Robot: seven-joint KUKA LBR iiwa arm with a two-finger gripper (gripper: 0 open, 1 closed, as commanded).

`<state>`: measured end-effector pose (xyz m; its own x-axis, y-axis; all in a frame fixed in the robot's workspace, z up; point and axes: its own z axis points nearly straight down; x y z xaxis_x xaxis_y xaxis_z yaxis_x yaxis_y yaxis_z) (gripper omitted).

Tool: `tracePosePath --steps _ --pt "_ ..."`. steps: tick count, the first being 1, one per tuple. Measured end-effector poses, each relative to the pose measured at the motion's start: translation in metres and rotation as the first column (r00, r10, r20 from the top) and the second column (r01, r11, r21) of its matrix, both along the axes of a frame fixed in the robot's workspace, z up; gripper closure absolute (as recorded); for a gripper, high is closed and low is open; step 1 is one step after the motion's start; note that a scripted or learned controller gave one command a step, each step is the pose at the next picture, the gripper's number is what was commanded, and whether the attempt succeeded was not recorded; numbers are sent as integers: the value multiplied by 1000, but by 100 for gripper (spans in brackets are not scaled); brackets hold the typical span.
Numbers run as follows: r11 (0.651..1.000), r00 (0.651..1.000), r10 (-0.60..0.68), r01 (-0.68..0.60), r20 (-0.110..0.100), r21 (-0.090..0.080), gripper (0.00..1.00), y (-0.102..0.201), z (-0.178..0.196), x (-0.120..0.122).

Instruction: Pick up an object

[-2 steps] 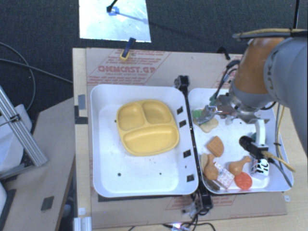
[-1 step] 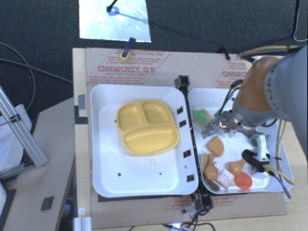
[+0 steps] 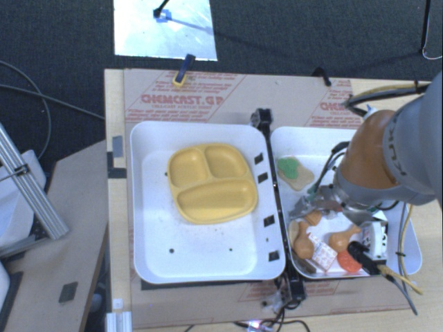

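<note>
Two white bins sit side by side on the surface point(image 3: 208, 99), which is covered by a brown sheet with red print. We see the left bin point(image 3: 149, 254) holding a single yellow plate point(image 3: 211, 185) with three compartments, lying flat a little beyond the bin's middle and apart from every wall. The right bin point(image 3: 311, 138) carries a huddle of small things. Near its far left corner a green piece point(image 3: 288, 164) lies on top of a tan piece point(image 3: 302, 179). Toward the near side we count three brown things: a left brown piece point(image 3: 302, 238) by the left wall, a right brown piece point(image 3: 339, 241) nearer the middle, and a small brown piece point(image 3: 313, 218) just beyond the left one. A packet point(image 3: 322, 254), red and white, lies between the two larger brown pieces, close to both, and a red piece point(image 3: 351, 263) lies just right of the packet by the near wall. The arm point(image 3: 405, 144) reaches in from the right, its orange band point(image 3: 367, 158) over the right bin's far half. The end effector point(image 3: 315, 205) hangs low over the bin's middle, just beside the small brown piece, between the tan piece and the packet. We cannot tell whether it is open or closed, nor whether it touches anything. A small blue and yellow thing point(image 3: 184, 70) lies at the surface's far edge.
</note>
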<state>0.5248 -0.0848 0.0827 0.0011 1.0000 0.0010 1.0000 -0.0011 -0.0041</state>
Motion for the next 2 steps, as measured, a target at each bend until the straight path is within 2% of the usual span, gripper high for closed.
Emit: tracePosePath --steps 1,2 --pt "1000 1000 1 -1 7 -1 100 0 12 3" --pt "1000 1000 13 -13 20 0 100 56 108 73"
